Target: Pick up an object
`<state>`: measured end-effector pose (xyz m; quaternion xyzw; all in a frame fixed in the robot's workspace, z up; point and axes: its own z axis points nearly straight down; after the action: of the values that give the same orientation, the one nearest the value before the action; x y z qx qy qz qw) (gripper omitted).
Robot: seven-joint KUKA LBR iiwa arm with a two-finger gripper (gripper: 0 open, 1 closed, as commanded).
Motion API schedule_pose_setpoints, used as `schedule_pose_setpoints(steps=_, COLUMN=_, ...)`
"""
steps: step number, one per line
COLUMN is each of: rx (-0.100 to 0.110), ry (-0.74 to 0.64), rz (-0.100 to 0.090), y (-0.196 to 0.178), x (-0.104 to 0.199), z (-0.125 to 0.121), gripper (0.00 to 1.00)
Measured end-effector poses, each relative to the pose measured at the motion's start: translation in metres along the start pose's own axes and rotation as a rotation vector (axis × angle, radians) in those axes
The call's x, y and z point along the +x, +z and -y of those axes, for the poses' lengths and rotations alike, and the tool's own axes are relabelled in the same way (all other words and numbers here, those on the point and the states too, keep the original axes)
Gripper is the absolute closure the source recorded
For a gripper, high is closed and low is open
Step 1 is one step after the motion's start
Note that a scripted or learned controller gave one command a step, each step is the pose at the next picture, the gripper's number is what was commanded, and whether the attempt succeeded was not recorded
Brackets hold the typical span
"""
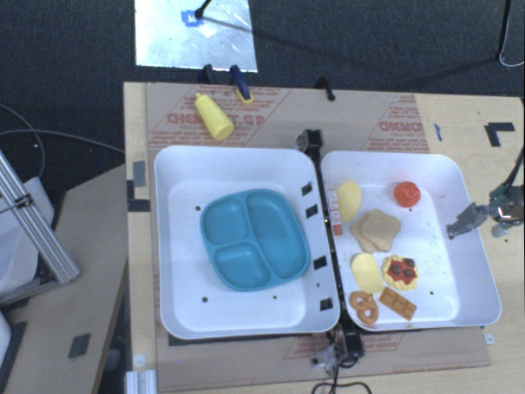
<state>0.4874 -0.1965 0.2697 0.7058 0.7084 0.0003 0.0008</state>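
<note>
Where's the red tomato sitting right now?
In the camera view, the red tomato sits in the right bin, near its far wall, right of the yellow lemon-like piece and above the bread slice. The gripper is apart, further right.

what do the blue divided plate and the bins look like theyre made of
Blue divided plate: looks like moulded plastic, an even teal colour with soft rounded compartment edges and a dull sheen. Left bin and right bin: probably thin white plastic, smooth, with rounded corners and a faint gloss; small dark specks on the floors could be holes or marks.
</note>
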Motion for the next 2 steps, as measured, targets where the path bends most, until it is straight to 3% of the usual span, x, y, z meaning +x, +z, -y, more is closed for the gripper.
schedule_pose_setpoints(steps=1, rx=-0.003, ry=-0.004, rz=0.001, y=-0.011, x=0.000, z=-0.001, gripper=1.00)
schedule_pose_setpoints(steps=2, rx=0.001, ry=-0.004, rz=-0.002, y=0.014, x=0.036, z=-0.012, gripper=1.00)
